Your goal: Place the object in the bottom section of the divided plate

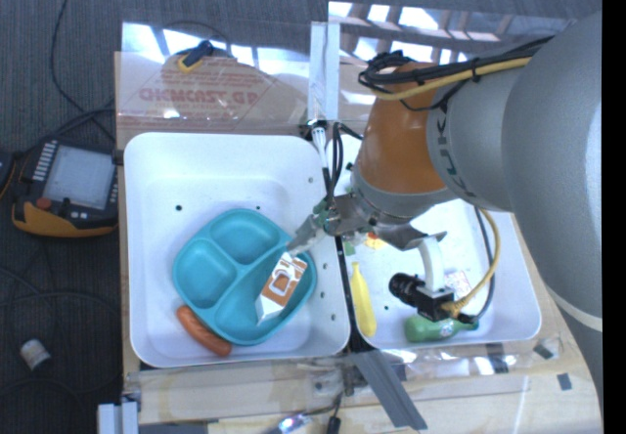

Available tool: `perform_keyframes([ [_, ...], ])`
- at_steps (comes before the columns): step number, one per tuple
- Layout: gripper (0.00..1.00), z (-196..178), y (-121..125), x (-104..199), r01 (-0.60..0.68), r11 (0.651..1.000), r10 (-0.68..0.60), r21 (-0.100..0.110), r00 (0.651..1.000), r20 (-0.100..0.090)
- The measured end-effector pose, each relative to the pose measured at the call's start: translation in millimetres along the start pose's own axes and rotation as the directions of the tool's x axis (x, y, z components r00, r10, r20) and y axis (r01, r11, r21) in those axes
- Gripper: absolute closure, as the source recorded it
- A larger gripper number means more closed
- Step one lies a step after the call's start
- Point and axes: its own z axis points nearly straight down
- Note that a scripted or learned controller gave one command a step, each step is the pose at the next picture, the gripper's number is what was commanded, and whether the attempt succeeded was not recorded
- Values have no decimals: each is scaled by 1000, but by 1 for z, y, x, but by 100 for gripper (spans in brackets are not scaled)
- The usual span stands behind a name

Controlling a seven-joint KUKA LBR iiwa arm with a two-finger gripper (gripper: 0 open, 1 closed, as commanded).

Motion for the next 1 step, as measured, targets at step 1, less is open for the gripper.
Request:
perform_keyframes([
  [1, 0, -1, 37, -20, 94, 996, -94, -1, 996, 4],
])
